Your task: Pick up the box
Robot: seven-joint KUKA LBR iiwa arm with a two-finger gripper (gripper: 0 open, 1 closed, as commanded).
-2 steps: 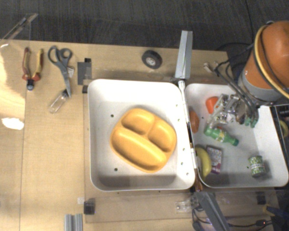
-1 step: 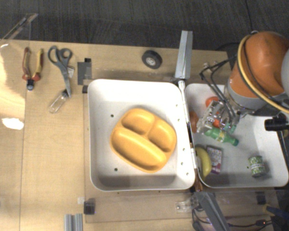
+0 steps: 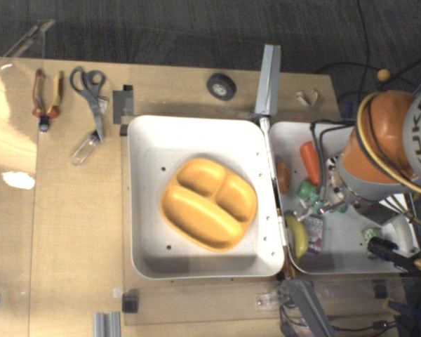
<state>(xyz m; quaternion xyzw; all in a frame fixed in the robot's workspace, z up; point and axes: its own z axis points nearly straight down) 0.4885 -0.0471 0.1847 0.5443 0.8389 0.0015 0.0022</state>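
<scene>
The grey arm with an orange band (image 3: 386, 142) hangs over the right shallow white bin (image 3: 295, 135), its claw (image 3: 328, 203) low among clutter and its state untellable. The box cannot be singled out there. It is presumably light, stiff card, best pinched across opposite flat faces.

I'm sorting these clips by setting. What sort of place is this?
Probably a robotics lab or workshop: a grey and orange robot arm reaches over two white bins on a wooden bench, with scissors and pliers laid out.

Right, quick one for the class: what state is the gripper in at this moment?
Gripper: low over the right bin, among the clutter; its state cannot be told from this view.
</scene>
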